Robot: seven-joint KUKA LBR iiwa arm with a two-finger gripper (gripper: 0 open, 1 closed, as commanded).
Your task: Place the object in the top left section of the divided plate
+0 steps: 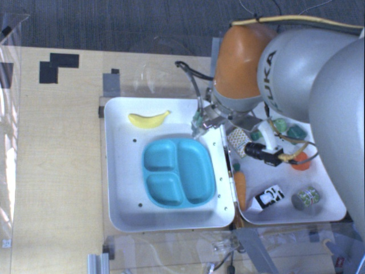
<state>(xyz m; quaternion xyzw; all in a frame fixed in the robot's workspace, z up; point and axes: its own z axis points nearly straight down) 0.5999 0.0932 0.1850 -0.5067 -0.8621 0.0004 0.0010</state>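
The blue divided plate (178, 172) lies in the left bin (122, 210), with two small sections on its left and one long section on its right. A yellow banana (148, 119) lies in the bin's far left corner, above the plate. My gripper (199, 124) hangs over the bin's far right corner, just beyond the plate's upper right rim. A small greenish bit shows at the gripper's tip, too small to tell what it is or whether it is held.
The right bin (328, 213) holds an orange carrot (240, 188) along its left wall, a black-and-white block (269, 197), a greenish can (306, 197), a checkered piece (238, 137), teal pieces (295, 132) and an orange-red piece (300, 162). The arm covers that bin's far side.
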